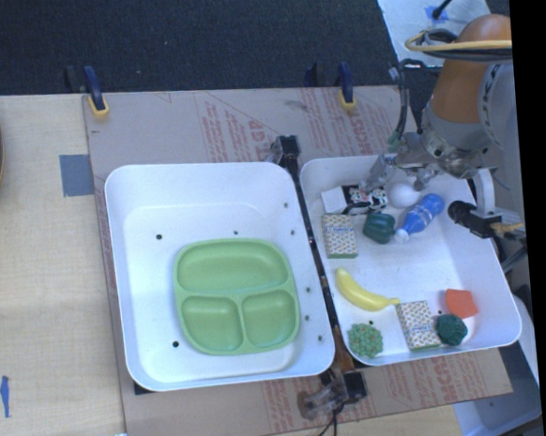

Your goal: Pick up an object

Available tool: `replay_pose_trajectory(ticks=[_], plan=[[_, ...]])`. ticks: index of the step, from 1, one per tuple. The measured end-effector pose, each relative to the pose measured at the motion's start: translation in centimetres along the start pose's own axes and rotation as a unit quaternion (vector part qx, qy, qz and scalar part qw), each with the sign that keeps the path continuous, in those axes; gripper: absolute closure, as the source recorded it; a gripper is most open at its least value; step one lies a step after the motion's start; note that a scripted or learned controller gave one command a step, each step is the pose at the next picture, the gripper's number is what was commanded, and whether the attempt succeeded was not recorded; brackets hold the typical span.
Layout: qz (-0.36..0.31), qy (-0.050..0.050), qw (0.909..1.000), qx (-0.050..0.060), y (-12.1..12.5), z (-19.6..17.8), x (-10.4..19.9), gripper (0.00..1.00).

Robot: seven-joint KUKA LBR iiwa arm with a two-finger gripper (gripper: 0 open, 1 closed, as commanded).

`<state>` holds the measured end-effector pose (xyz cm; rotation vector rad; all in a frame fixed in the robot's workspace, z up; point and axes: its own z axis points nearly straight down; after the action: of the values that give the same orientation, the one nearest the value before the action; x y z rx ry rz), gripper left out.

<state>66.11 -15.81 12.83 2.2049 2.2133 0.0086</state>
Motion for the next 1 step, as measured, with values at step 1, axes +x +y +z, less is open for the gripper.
replay_pose_trajectory(ticks=[1], plan=[[0.000,0.004,1.0000,0.009,-0.56,-5.11,-5.40,0.00]])
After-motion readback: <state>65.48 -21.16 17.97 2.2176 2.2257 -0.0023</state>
